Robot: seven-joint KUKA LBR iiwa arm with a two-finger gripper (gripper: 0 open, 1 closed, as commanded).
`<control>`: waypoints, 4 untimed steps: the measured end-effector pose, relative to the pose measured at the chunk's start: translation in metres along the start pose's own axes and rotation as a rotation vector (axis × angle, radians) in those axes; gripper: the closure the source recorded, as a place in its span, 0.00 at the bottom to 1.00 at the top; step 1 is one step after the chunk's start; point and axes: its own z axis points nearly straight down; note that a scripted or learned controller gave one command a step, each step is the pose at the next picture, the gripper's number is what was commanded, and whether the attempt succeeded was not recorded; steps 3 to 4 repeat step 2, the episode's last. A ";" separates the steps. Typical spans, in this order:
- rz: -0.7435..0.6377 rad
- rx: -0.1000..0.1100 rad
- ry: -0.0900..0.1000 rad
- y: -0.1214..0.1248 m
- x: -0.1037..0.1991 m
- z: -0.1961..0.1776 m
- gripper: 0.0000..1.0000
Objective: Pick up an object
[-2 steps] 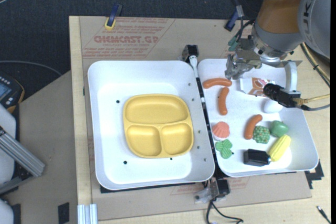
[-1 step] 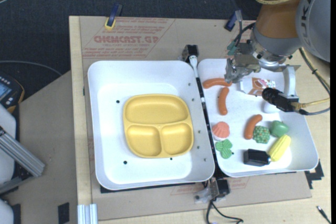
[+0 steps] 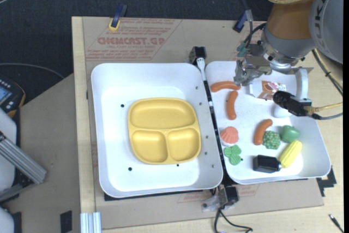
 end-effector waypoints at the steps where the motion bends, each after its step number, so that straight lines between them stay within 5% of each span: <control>1: -0.001 0.004 0.000 0.006 0.009 0.012 1.00; 4: -0.001 0.003 0.000 -0.005 0.015 0.011 1.00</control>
